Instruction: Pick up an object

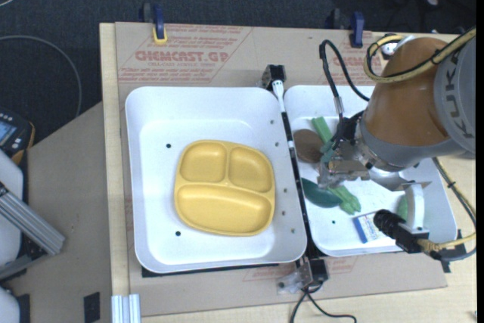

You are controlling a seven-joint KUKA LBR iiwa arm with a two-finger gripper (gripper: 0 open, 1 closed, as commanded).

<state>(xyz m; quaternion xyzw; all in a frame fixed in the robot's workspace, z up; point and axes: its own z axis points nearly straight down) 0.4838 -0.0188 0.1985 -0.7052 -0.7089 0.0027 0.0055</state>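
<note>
The arm (412, 98) reaches from three o'clock, its gripper (338, 170) low over the right bin (446, 227); finger state cannot be told. Green objects (338, 197) lie beneath, at the bin's nine o'clock. A yellow tray (224, 187) fills the left bin (144, 163).

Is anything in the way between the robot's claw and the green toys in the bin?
Nothing visible is. The gripper hangs right over the green pieces in the right bin, beside a brown object.

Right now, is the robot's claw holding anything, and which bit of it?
I cannot tell. The gripper is low in the right bin, over the green pieces, but the arm hides any hold.
</note>
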